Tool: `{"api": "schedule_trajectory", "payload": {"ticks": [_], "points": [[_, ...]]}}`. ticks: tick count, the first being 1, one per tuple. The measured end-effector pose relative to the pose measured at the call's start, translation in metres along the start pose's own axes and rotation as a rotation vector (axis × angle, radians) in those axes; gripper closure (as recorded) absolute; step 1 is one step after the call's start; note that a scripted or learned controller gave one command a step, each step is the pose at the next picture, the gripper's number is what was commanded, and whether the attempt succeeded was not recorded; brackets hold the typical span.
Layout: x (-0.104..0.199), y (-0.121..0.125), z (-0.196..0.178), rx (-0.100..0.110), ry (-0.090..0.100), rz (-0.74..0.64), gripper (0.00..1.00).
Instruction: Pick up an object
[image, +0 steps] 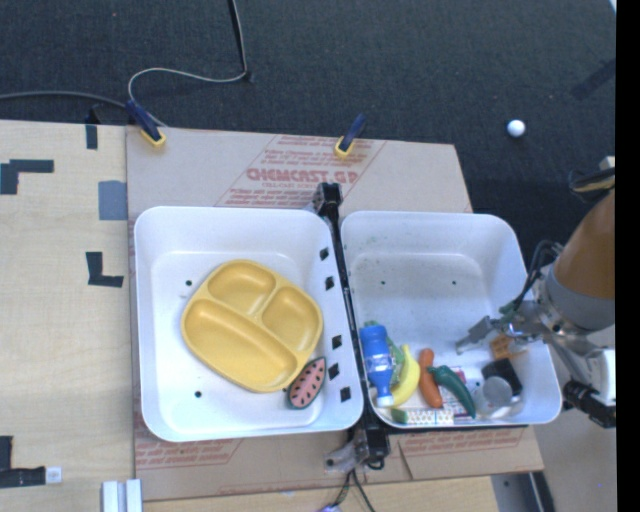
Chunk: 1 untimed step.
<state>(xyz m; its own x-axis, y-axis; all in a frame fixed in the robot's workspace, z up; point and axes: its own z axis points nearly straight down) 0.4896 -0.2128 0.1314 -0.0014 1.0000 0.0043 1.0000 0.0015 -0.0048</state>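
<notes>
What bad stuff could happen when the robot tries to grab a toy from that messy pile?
The toys are packed close in the right bin: the blue bottle, banana and carrot touch, so the gripper might knock neighbours or pinch two at once. They also lie near the front wall, where a finger may bump the rim. A round, smooth toy could slip out.

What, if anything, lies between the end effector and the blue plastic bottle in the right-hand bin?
The yellow toy banana, orange carrot and green pepper lie between the end effector and the blue plastic bottle.
</notes>
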Motion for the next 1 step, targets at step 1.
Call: {"api": "schedule_trajectory", "payload": {"ticks": [1], "points": [[-0.0068,0.0410,0.0416,-0.012,0.003,-0.004,0.00]]}}
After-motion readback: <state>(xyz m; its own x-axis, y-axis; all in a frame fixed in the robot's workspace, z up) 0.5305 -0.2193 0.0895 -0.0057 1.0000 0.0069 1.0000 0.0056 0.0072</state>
